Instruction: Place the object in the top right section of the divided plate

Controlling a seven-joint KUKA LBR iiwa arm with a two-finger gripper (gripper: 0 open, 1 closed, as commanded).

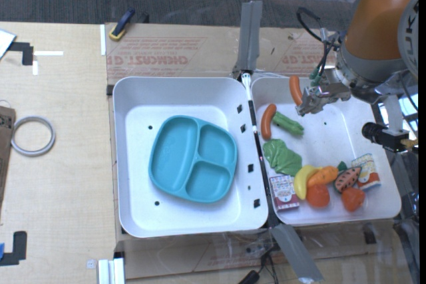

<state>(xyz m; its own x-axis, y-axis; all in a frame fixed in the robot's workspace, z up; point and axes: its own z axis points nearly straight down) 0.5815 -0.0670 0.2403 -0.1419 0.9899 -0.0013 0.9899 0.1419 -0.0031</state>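
Nearest the camera, along the near wall of the right white bin (393, 206), a small printed carton (283, 191), a yellow banana-shaped toy (303, 180), an orange piece (323, 175), two red tomato-like pieces (318, 195), a striped slice (348, 177) and a printed packet (365, 167) are crowded together. One leafy green toy (282, 157), one green pod (288, 124) and two orange-red sausage shapes (267, 121) are seen farther back. The gripper (310, 102) is poised over the far part of this bin, beside the farther sausage (295, 88); how far it is spread cannot be told, and nothing is seen held. One turquoise three-section divided plastic plate (193, 158) is centred in the left white bin (126, 163), with bare floor on every side.
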